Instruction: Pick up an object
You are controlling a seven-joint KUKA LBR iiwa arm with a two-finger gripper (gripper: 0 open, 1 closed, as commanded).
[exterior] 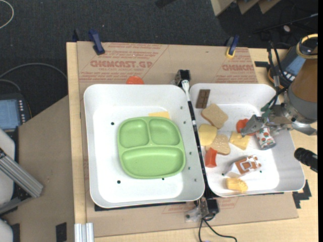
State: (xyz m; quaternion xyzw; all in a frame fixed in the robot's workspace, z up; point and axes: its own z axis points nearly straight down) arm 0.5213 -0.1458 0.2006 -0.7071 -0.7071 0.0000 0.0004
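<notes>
Camera view, looking down at a slant: gripper [251, 127] sits low in the right bin [287, 178], reaching in from the right. Grey metal fingers [248, 128] point left, tips close together w/ only a slim gap, nothing visibly clamped between them. Can't tell if they touch the red piece [243, 124] lying directly under/behind the tips. A small printed packet [266, 138] lies just beside the fingers, below and to the right, apart from the tips as far as can be seen; its print is too small to read.

Other stuff in right bin: toast slice [215, 115] up-left of the fingers, brown bar [202, 98] near the top rim, yellow cheese-like wedge [240, 140] just below the tips, pale yellow lump [207, 134] and a second bread piece [221, 144] touching each other, red-orange piece [211, 157] by the divider, brown-and-white printed packet [247, 165] lower centre, yellow chunk [236, 185] near the bottom rim.

Left bin [98, 135] holds a green three-compartment plate [150, 146], flat, w/ a yellow slice [159, 115] poking out at its top edge.

Surface [78, 84] is brown board printed "CHEMCAST GP" in red, once above the left bin and again, partly cut off, above the right. Blue clamps [96, 42] grip the far edge. Arm [303, 84] shows grey w/ an orange-brown section above the wrist.
</notes>
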